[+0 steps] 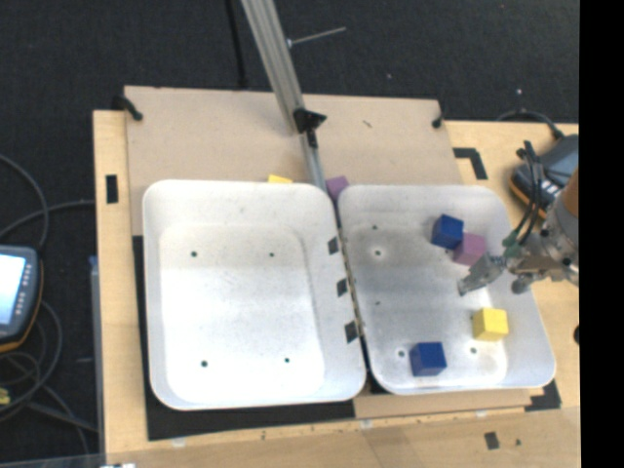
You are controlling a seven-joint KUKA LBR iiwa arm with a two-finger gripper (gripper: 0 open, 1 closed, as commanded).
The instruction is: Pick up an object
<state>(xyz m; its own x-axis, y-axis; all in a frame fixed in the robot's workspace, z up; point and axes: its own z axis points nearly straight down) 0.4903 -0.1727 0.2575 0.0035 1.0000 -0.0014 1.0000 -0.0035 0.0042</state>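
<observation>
Claw (485,273), fingers spread and holding nothing, hovers in the right bin — your nearest target, the small pink-purple block (472,249), sits just behind it.

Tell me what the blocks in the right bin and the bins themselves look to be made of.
The yellow block and two blue blocks look matte, perhaps foam or painted wood: flat colour, no glare. The white bins look like moulded plastic, with rounded corners and a dull sheen.

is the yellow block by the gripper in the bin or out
In. The yellow block lies on the right bin's white floor, inside its rim, just below the gripper.
</observation>
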